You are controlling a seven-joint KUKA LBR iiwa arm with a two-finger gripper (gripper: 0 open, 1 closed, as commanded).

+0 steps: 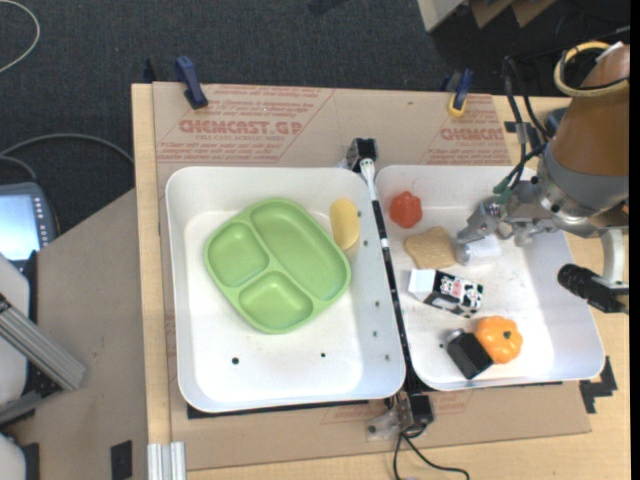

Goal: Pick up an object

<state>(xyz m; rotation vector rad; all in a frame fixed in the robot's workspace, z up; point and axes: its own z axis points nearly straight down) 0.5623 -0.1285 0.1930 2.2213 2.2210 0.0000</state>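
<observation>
Pick not done: gripper (478,238) low in right bin (570,368) beside bread (430,249), nothing visibly held; finger state can't be told. Grasp and lift remain.

Two bins are being borne side by side on the bench (250,118). Left bin (190,298): a divided tray (277,265) is being held near its middle, with a rounded item (344,224) lying just beside the tray's right edge. Right bin (560,348): a small round item (405,209) is being kept toward the back, a flat piece (430,248) just before it, a carton (446,290) nearer still, and a pumpkin-shaped item (499,338) touching a block (465,354) at the front. The gripper (477,240) is being positioned above the right bin, right of the flat piece.
</observation>
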